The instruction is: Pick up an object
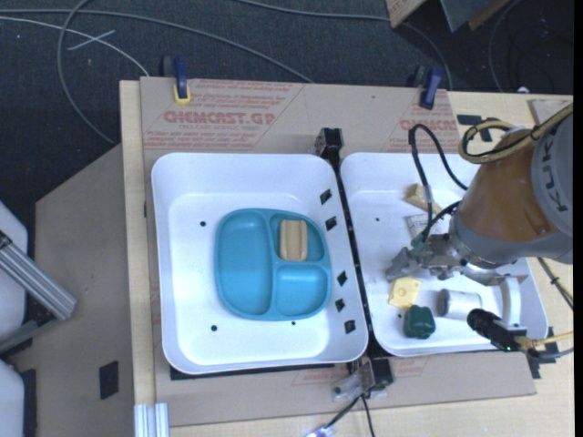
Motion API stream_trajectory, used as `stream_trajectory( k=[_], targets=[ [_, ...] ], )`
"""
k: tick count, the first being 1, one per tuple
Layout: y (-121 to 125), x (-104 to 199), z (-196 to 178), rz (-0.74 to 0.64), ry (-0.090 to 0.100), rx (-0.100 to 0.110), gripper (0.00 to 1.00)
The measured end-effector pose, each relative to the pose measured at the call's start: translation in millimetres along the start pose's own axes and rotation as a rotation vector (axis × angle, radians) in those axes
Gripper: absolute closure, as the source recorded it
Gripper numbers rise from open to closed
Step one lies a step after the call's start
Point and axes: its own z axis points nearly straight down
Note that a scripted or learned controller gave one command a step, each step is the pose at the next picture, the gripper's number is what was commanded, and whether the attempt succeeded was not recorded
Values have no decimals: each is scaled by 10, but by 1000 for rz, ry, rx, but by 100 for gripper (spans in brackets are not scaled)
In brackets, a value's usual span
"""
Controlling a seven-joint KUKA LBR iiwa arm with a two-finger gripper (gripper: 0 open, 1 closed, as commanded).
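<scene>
Gripper (407, 264) low in right bin (383, 185), above yellow piece (404, 291).
I can't tell its state; crowded green block (420, 321) could get nudged, spoiling my grasp.

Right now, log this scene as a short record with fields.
left bin: blue divided plate, tan block in its upper right compartment
right bin: yellow piece, dark green object, white cylinder, small beige piece
arm: over the right bin
gripper: low, just above the yellow piece
held: nothing visible
</scene>
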Motion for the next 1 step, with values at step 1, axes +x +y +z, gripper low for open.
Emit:
stream_trajectory(
  k=[1],
  targets=[
    [-65, -15, -35, 5, 1, 21, 100]
  ],
)
